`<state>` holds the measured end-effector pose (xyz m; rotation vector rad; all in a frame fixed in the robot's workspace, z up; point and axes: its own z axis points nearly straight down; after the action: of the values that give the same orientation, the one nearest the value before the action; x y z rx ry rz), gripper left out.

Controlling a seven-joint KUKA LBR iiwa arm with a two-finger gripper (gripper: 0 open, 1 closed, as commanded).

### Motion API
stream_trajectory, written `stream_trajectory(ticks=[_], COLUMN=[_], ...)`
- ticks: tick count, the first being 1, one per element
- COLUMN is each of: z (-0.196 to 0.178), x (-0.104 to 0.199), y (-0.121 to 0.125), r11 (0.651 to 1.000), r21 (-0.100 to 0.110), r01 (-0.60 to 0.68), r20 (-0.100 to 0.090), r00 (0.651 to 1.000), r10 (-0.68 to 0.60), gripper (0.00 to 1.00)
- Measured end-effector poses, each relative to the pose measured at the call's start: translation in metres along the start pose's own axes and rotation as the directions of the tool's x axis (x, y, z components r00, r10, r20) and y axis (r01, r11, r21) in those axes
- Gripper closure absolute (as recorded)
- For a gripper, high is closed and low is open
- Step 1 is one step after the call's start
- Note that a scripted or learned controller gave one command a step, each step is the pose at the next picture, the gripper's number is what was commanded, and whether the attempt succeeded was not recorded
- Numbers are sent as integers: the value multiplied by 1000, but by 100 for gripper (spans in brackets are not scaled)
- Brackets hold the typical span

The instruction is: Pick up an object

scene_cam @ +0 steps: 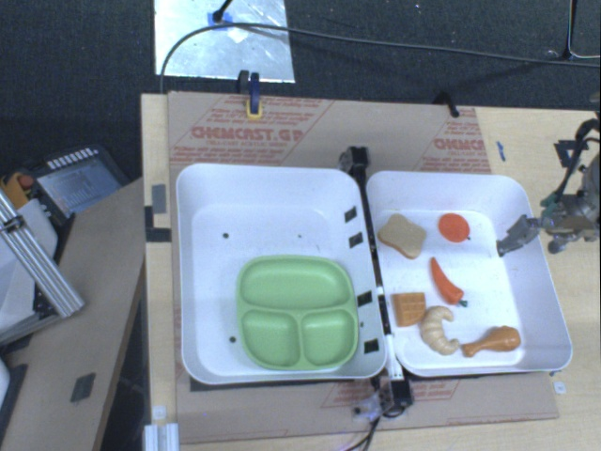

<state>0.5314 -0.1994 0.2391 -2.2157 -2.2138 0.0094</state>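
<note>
The claw (515, 236) hung at the right rim of the right bin (540, 280), poking in from the edge of the picture, and it carried nothing that could be seen; whether it was spread or closed, I could not tell from that angle. Below and to its left, the pickings were laid out in that same bin: a slice of bread (404, 237) near the back left, a round tomato (454, 226) just beside it, a red chili pepper (447, 281) lying at a slant in the middle, a square cracker (408, 308) by the left wall, a croissant (438, 330) touching the cracker's lower corner, and a chicken drumstick (493, 341) along the front. The left bin (272, 205) held a green divided plate (297, 311), well apart from the action. By my reading, this was the opening step, the approach, with no object chosen or touched yet. The tomato sat nearest the claw, and the pepper was not far either, so either looked like a fair target. The next move called for swinging inward over the bin, lining up above one item, and coming down squarely on it. The tomato could roll if nudged off-centre; the pepper was slim and lay flat, which might make a clean pinch harder.
</note>
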Motion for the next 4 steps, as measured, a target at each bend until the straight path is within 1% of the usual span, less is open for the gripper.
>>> stream_trajectory(ticks=[1, 3, 4], z=[-7, 116, 156], x=[1, 4, 4], y=[3, 9, 9], r11=[1000, 1000, 1000], r21=[-13, -10, -10], r01=[4, 2, 2], r20=[3, 2, 2], r00=[1000, 1000, 1000], r10=[-4, -2, -2], gripper=[0, 0, 0])
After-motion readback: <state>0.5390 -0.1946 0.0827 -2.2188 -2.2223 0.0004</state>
